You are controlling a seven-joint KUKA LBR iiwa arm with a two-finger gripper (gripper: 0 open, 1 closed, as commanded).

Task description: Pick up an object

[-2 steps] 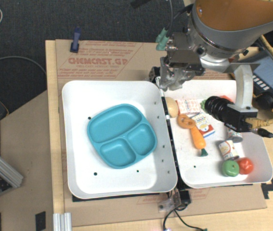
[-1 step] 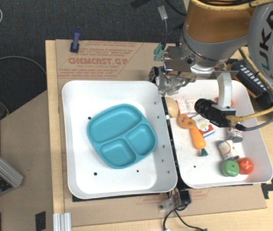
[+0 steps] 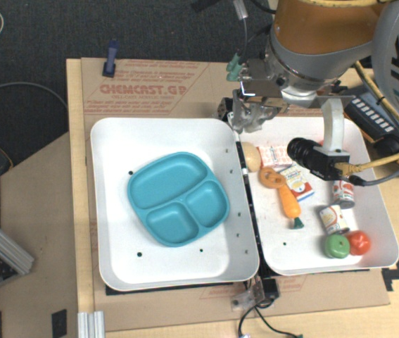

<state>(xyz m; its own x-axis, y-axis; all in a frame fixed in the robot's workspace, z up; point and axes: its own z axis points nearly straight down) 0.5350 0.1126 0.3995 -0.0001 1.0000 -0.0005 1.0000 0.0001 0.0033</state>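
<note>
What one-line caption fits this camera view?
Arm's gripper at right bin's back-left corner, toy food scattered there; blue divided plate in left bin.

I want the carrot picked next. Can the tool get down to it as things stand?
Probably yes. The carrot lies in the right bin with open space above it; the tool hangs at that bin's far left corner. A small carton lies close alongside.

Bench point(image 3: 86, 259): two white bins point(image 3: 115, 245), apparently on brown board point(image 3: 150, 83).
</note>
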